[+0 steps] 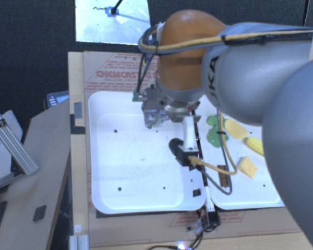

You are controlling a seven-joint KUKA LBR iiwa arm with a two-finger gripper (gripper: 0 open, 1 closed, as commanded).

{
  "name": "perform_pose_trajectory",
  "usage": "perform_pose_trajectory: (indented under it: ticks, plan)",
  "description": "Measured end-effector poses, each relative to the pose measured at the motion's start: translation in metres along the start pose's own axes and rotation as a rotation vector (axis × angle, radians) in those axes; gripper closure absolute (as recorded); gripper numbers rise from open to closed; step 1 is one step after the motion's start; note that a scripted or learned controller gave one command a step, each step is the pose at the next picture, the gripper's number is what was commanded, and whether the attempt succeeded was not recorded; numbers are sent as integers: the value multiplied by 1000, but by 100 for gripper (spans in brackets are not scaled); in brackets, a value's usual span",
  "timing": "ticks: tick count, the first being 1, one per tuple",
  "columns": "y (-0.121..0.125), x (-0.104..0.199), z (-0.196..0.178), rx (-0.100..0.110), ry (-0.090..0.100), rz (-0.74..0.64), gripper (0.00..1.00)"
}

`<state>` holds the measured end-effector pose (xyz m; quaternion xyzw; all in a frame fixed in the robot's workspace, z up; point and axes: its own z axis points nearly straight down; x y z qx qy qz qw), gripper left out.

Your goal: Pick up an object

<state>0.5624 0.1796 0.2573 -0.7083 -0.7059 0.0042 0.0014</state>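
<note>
We are looking down at a slant on the desk [52, 155], where the grey arm [266, 72] with its orange band [190, 48] is reaching in from the right and hanging over the two white bins. The pincer [155, 120] is hovering above the far right part of the left bin [130, 160], close to that bin's far edge; we cannot tell how it is set, since the wrist is blocking our sight of its tip, and we are seeing nothing in its grasp. A white and black fitting [185, 145] and a looping cable [219, 171] are hanging below the wrist along the seam between the bins. In the right bin [250, 194], near its left wall, a green object [215, 132] is lying just beside a yellow object [242, 134] that is stretching toward the bin's right side, and a pale yellow wedge [246, 166] is sitting near them, toward the bin's near edge. Red print on the brown board [117, 72] under the bins' far edge is reading partly as "CHEMCAST". On the grey arm we are making out the black letters "KA". Beyond the desk's far edge, a shiny square sheet [112, 12] is lying on the dark floor.
</note>
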Motion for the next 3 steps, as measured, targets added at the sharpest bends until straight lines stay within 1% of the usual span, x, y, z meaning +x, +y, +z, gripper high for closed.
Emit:
perform_pose_trajectory:
  ticks: [1, 2, 3]
  plan:
    - [-40, 15, -24, -7, 5, -9, 100]
    - [-74, 29, -26, -7, 5, -9, 100]
    - [-75, 11, -105, -17, 8, -6, 100]
